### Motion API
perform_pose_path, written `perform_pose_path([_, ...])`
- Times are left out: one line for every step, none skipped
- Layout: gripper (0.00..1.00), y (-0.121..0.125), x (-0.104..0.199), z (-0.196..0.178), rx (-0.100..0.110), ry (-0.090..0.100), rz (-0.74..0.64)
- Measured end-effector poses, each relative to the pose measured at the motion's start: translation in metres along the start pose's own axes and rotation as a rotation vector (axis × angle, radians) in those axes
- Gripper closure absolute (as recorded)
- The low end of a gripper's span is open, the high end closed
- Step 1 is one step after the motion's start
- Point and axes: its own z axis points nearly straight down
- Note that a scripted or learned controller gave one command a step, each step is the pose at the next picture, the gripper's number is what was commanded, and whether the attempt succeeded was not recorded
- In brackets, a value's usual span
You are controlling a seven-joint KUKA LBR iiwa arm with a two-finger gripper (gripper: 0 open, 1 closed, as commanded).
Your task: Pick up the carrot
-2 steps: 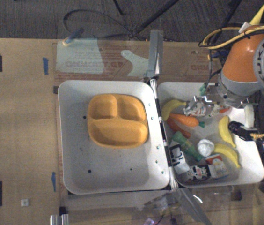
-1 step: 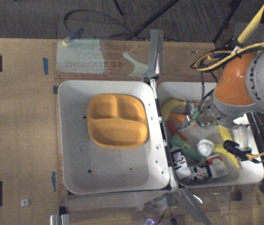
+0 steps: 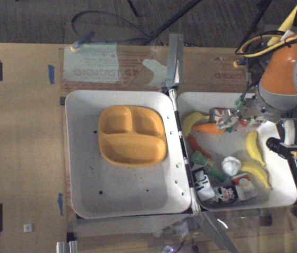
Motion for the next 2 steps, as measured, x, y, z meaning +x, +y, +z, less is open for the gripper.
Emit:
perform_pose_path([0.0, -0.016, 0.01, 0.015, 0.004, 0.002, -0.078])
perform_pose_path([0.0, 0.006, 0.022, 0.036, -0.002, 0.0, -0.331])
